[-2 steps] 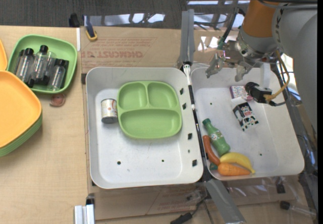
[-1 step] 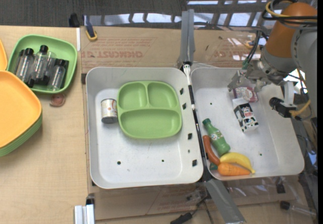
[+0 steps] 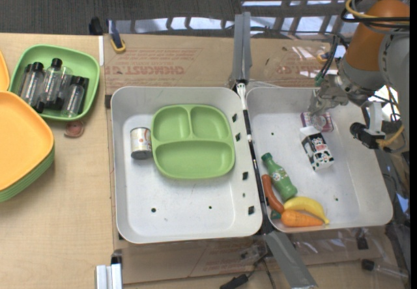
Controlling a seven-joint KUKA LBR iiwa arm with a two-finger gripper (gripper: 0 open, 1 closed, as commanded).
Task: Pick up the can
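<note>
The can (image 3: 139,143) is small and silver with a red-and-white label. It lies on its side in the left bin (image 3: 189,216), touching the left edge of the green divided plate (image 3: 193,140). My gripper (image 3: 318,108) hangs over the back of the right bin (image 3: 355,209), just above a pink packet (image 3: 325,122). It is far to the right of the can, with the bins' divider between them.
The right bin holds a small milk carton (image 3: 317,151), a green bottle (image 3: 279,177), a red chili (image 3: 272,195), a banana (image 3: 305,205) and a carrot (image 3: 303,219). On the bench to the left are a green tray of vials (image 3: 53,82) and stacked orange plates (image 3: 23,144).
</note>
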